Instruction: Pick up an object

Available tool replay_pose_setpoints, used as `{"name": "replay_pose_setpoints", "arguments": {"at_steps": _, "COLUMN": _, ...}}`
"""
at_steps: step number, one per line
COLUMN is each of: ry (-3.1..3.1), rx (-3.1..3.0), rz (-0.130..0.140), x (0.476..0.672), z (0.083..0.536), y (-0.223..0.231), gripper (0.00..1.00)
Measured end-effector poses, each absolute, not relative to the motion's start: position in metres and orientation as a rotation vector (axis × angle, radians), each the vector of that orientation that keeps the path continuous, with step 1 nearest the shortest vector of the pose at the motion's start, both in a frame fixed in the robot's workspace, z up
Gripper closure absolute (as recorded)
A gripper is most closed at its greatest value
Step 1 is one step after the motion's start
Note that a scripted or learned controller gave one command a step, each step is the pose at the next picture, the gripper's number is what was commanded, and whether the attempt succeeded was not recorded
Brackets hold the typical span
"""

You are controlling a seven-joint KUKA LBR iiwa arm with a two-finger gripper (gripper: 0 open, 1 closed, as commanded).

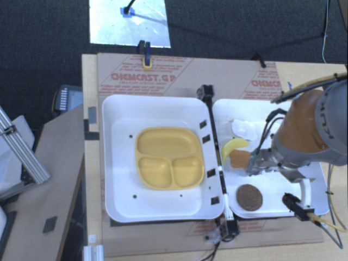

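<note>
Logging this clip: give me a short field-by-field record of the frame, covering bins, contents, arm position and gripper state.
left bin: holds a yellow divided tray, three compartments, lying flat
right bin: holds a yellow banana-shaped piece, an orange-brown block, a round brown patty and a white item
arm: reaches over the right bin from the right
gripper: low in the right bin, right beside the orange-brown block
finger state: cannot tell
grasp: none confirmed
</note>
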State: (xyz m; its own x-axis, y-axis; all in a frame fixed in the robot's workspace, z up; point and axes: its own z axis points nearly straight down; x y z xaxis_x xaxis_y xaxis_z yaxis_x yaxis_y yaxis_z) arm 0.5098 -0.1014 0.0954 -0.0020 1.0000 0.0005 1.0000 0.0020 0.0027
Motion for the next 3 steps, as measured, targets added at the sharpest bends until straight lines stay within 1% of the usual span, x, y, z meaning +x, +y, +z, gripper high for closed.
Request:
{"name": "replay_pose_setpoints", "arguments": {"at_steps": 1, "ry": 2.22, "rx": 2.215, "rz": 0.005, "x": 0.515, "z": 0.152, "y": -0.111, "gripper": 1.0}}
{"name": "replay_pose_setpoints", "arguments": {"at_steps": 2, "ry": 2.221, "rx": 2.212, "rz": 0.007, "x": 0.517, "z": 0.206, "y": -0.112, "gripper": 1.0}}
{"name": "replay_pose_setpoints", "arguments": {"at_steps": 3, "ry": 2.23, "rx": 2.21, "rz": 0.005, "x": 0.539, "z": 0.22, "y": -0.063, "gripper": 1.0}}
